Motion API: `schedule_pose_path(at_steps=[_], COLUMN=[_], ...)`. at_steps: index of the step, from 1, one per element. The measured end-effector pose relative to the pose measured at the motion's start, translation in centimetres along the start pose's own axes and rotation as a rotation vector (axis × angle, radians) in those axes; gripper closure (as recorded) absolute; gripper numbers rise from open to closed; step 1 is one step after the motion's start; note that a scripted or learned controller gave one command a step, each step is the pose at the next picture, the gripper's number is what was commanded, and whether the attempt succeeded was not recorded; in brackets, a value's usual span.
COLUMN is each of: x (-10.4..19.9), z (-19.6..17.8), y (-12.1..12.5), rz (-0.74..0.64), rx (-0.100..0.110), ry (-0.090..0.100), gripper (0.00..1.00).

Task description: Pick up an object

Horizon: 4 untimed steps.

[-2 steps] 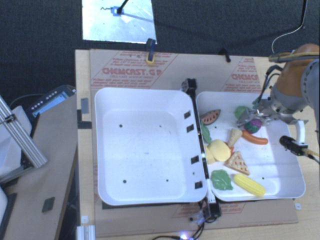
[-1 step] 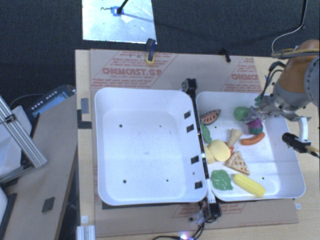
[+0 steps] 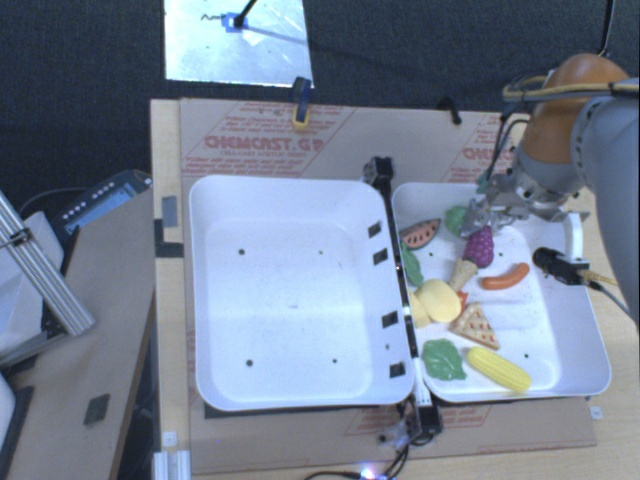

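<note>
Your hand [image 3: 487, 213] hangs over the right bin [image 3: 580, 353], just above the purple grapes [image 3: 480, 245]; grip state cannot be told; grapes lie directly beneath, beside the sausage [image 3: 503, 277].

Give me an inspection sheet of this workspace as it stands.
Surface: two shallow white plastic bins; left bin, right bin, on a brown board.
Job's things: in the right bin, purple toy grapes, orange toy sausage, yellow toy corn cob, green leafy toy, watermelon slice toy, yellow round toy, pizza slice toy.
Clutter: yellow clamp on the board's far edge.
Grippers: two-finger gripper directly above the grapes; grip not discernible.
Cables: black cable along the arm.
Surroundings: shiny metal sheet on dark floor.
</note>
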<state>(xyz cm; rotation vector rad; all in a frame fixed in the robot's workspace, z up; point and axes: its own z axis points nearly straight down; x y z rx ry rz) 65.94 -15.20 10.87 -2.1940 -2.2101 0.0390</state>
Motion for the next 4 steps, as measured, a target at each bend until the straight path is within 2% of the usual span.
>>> schedule_pose_path(at_steps=[1, 2, 3, 4], x=[-0.8, 5.8, 8.8, 13.6], z=[1.4, -5.4, -12.7, -10.9], y=[-6.2, 1.3, -1.4, -2.9], rz=[0.008, -0.005, -0.001, -0.002], rx=[-0.033, -0.051, -0.046, -0.037], ry=[-0.001, -0.001, -0.001, 0.0], gripper=[1.0, 1.0, 1.0, 1.0])
